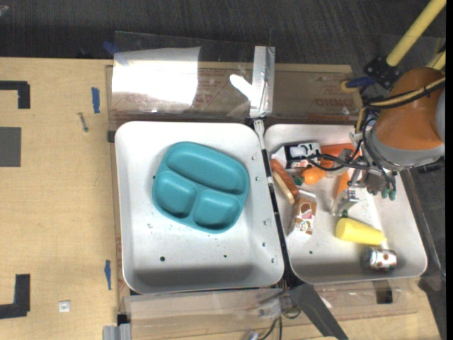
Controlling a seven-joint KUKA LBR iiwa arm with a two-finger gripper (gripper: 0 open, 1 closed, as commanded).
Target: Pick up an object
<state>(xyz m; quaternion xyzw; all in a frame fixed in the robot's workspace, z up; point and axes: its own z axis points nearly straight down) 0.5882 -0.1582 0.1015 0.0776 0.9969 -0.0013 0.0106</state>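
Note:
The right bin (410, 222) holds several small items. My gripper (347, 202) hangs low over its middle, just above the bin floor, under the orange wrist band (410, 122). A yellow wedge-shaped object (357, 231) lies just in front of the gripper, apart from it. An orange stick-like piece (343, 179) sits right beside the gripper, partly hidden by cables. To the left lie a small printed packet (304, 217) and a brown sausage-like piece (283, 184). A black-and-white packet (301, 151) rests at the back. Nothing is visibly held.
The left bin (141, 253) holds a teal divided plate (200, 185). A round red-and-silver object (381, 259) sits at the right bin's front corner. A small orange piece (311, 178) lies near the sausage. A metal divider (262, 83) and clear panels stand behind the bins.

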